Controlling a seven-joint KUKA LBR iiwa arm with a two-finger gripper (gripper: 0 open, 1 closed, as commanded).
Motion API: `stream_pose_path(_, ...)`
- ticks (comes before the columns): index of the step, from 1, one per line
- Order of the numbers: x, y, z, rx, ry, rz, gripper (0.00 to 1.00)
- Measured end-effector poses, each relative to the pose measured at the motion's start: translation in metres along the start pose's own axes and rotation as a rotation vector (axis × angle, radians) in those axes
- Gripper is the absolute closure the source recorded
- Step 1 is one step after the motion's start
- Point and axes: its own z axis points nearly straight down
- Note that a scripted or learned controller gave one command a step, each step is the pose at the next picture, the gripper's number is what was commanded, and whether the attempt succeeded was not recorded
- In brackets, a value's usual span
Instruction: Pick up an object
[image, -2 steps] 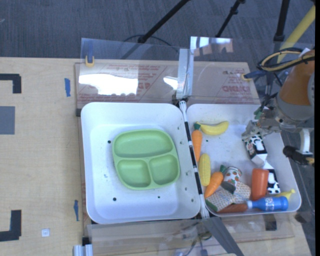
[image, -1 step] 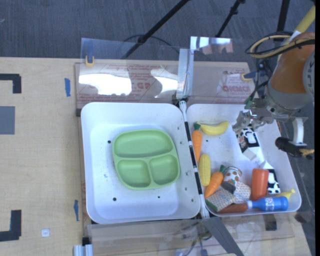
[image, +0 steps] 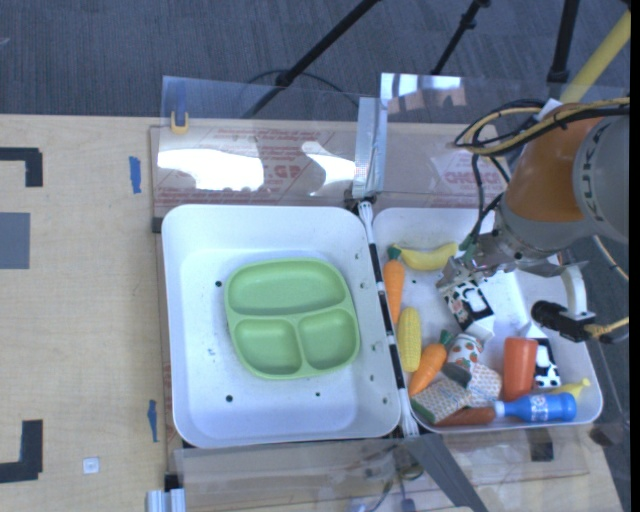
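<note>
You are looking down on a pale wooden bench (image: 80, 330) with black square markings and small strips of blue tape along its left part. Two shallow white plastic bins rest directly on it, side by side and touching along their inner edges. The larger left bin (image: 190, 250) sits near the bench's middle; the smaller right bin (image: 590, 395) lies against it. Clear plastic panels (image: 250, 150) stand upright just behind both bins.

divided tray (image: 292, 318) in left bin (image: 190, 240), toy foods (image: 410, 340) in right bin (image: 590, 400)
</note>
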Motion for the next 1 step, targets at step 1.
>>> stream_pose_path(1, 0.0277, 0.0162, -0.0621, -0.006, -0.004, -0.213, 1.0)
